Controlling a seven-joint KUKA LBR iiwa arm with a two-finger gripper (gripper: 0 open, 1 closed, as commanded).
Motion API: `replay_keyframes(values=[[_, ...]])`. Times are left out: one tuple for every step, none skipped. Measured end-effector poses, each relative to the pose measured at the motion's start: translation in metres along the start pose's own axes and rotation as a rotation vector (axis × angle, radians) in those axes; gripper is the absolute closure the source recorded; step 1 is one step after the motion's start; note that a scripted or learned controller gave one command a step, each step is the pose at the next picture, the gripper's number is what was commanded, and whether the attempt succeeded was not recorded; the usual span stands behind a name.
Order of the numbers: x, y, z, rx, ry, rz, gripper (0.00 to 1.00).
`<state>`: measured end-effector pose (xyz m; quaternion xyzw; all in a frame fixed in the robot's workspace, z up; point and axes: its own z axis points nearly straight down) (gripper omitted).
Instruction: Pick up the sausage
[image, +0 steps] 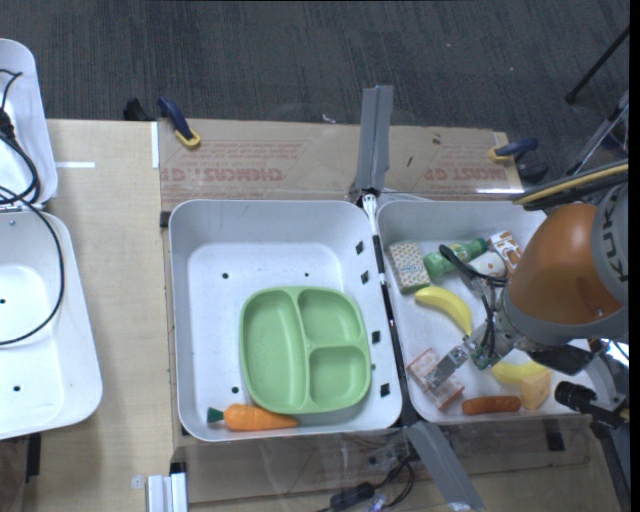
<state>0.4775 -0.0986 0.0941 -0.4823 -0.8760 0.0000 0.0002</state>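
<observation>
The sausage (490, 404), short and orange-red, lies flat along the front wall of the right bin (392, 300). My gripper (440, 372) hangs low over the bin floor, to the left of the sausage and slightly behind it, a short gap away. It reaches down and left from the orange wrist band (560, 268). Nothing of the sausage is in the gripper.
A pale yellow piece (525, 378) lies just behind the sausage, and a banana (448, 304) behind the gripper. A checkered packet (406, 262), a green item (452, 258) and small packs fill the back. The left bin (200, 300) holds a green divided plate (305, 348) and a carrot (255, 418).
</observation>
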Motion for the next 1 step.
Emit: replay_keyframes(values=[[-0.0057,-0.0038,-0.0201,0.000,-0.001,0.199,0.00]])
